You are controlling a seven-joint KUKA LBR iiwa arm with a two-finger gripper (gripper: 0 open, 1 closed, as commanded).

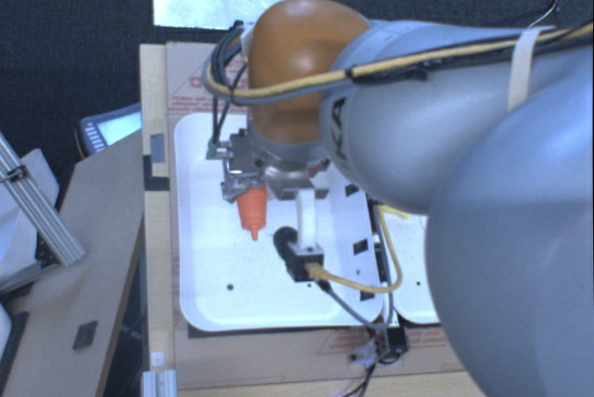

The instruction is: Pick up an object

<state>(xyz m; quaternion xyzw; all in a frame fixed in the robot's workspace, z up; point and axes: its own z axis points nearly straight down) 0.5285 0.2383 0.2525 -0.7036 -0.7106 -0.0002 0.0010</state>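
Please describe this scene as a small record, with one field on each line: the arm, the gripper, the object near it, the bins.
arm: grey, orange band, reaching in from the right over the left bin
gripper: low over the left bin; open or shut cannot be told
object: orange carrot-shaped item, pointing down, at the gripper's left side; whether it is gripped is unclear
left bin: white, shallow, a few small dark specks on its floor
right bin: mostly hidden by the arm
cable: yellow, looping below the gripper

Glossy orange band (pixel 297 61) gleams above a smooth grey arm (pixel 483 154), over a matt white plastic bin (pixel 213 275).
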